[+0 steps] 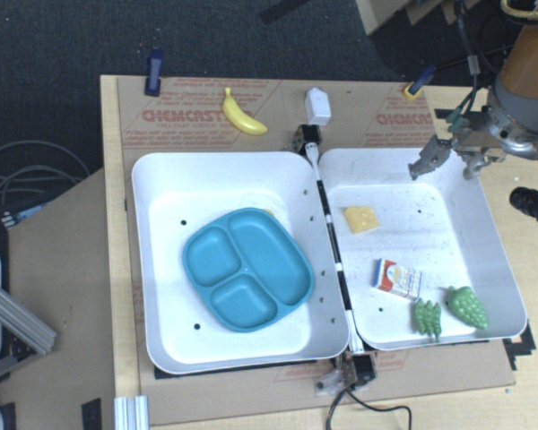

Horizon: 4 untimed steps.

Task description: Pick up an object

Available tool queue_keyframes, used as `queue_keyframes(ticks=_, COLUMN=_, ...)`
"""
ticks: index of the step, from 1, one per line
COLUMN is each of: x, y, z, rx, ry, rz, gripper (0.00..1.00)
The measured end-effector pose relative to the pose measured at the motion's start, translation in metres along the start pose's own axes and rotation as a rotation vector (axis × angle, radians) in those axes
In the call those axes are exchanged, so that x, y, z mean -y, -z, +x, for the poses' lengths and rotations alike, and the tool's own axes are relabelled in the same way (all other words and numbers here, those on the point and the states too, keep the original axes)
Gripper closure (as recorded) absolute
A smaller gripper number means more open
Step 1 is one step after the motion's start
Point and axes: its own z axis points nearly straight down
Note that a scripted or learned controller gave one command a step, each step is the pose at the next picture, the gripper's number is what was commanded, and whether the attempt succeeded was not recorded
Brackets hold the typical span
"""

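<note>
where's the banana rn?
The banana lies outside both bins, on the cardboard behind the left bin, toward the camera view's top.

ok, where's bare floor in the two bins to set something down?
Right white bin: free middle strip between the yellow cheese wedge and the small red-and-white carton, plus the far end under the tool. Its near corner is crowded: carton, green toy vegetable, green grape bunch. Left white bin: the blue divided plate takes the centre; only the margins are bare.
</note>
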Motion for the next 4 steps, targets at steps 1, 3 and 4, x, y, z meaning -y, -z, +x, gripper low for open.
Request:
queue_keyframes(ticks=1, x=0.053, y=-0.103, z=0.026, rx=-0.001, ry=-0.001, rz=0.003, gripper=0.0)
queue_keyframes(ticks=3, x=0.094, y=-0.153, z=0.048, rx=0.0, ry=-0.002, rz=0.0, gripper=1.0)
queue_keyframes(ticks=4, x=0.07, y=-0.062, z=0.117, rx=-0.001, ry=0.002, rz=-0.001, gripper=1.0)
